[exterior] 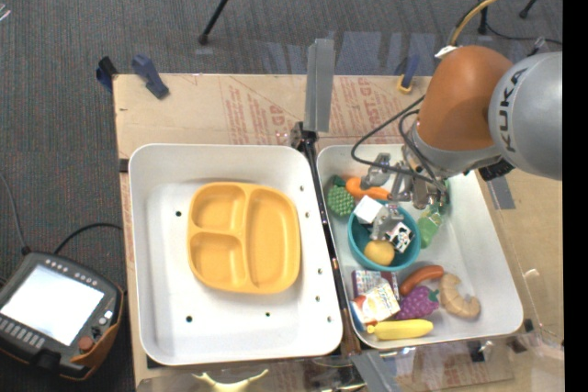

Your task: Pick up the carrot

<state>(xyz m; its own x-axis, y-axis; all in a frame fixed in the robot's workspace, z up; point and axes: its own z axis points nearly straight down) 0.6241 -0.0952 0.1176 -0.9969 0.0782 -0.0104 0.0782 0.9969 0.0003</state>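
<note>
Camera view: the tool (401, 190) hangs over the right white plastic bin (491, 266); whether it is open or closed cannot be told. The orange toy carrot with green top (354, 194) lies just left of it, touching the teal round bowl (360, 243). Crowding there risks a missed or wrong grasp.

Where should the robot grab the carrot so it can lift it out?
Probably its orange body, coming down from above. The carrot lies flat at the right bin's far end, leafy green top pointing left, partly hidden beneath the gripper. Fingers should close across its narrow width. The teal bowl sits close in front, so a sideways approach looks crowded.
</note>
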